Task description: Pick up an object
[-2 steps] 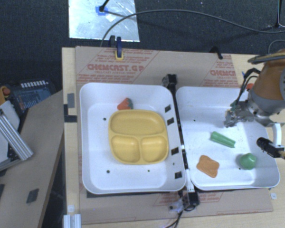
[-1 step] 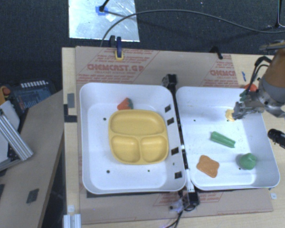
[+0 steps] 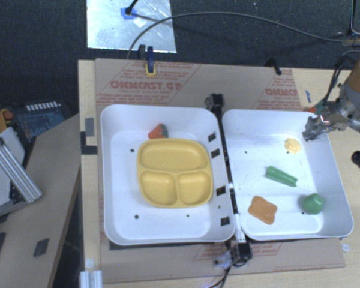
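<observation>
Gripper over right bin's far right edge; jaw state cannot be told. Right bin: pale yellow piece near gripper, green stick, orange slab, green ball. Left bin: yellow divided tray, orange-green item just behind it.

Grey arm at right edge, pincer lowered, pointing left
</observation>
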Available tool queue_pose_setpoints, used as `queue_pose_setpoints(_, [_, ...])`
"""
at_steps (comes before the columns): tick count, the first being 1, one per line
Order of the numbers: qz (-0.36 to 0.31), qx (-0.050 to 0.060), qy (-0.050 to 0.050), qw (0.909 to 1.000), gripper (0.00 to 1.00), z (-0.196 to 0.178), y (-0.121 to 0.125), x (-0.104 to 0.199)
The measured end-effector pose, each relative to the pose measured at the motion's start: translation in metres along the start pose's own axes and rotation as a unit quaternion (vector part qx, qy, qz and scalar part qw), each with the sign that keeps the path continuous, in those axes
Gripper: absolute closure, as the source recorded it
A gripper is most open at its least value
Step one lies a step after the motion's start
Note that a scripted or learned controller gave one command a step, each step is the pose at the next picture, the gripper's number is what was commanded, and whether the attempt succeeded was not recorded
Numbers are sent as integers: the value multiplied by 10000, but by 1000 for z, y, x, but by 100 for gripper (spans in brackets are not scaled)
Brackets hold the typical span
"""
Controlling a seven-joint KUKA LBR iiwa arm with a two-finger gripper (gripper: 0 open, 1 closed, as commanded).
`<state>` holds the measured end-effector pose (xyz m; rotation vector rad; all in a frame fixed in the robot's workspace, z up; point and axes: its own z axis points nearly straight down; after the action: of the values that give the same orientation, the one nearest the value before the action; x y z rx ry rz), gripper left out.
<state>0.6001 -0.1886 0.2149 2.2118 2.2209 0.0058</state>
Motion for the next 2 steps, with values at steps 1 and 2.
queue_pose_setpoints(1, [-31, 23, 20, 10000, 100, -7, 14, 61])
queue_pose_setpoints(2, [-25, 22, 18, 10000, 100, -7, 28, 109])
